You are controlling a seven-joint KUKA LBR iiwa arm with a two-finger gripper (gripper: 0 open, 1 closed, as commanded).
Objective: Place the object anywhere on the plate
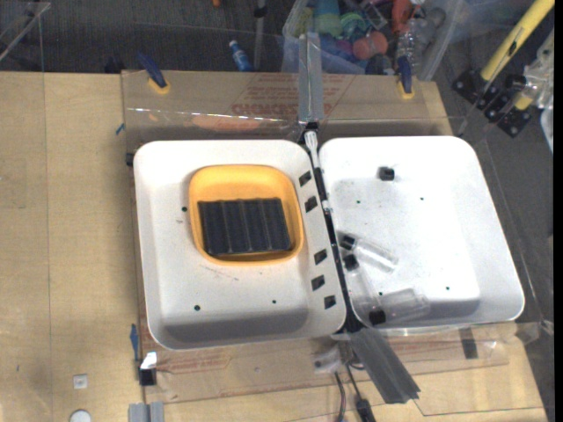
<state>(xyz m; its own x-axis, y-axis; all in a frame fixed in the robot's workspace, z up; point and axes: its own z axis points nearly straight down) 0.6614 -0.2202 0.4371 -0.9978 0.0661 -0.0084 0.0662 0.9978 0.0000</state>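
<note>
An orange plate (pixel 204 192) with rounded corners lies in the left white bin (pixel 167 297). A black ribbed rectangular object (pixel 244 225) rests flat on the plate, toward its near side and inside the rim. In the right white bin (pixel 475 236) a small dark piece (pixel 385 174) sits near the far side. Two clear plastic pieces lie near the divider, one (pixel 376 255) at mid-depth and one (pixel 403 301) at the near edge.
A dark divider strip with black clips (pixel 318 236) runs between the bins. A clear tub of colourful toys (pixel 369 16) stands behind the bench. Black and yellow hardware (pixel 506 69) sits at the far right. Bare wooden bench (pixel 62 236) lies to the left.
</note>
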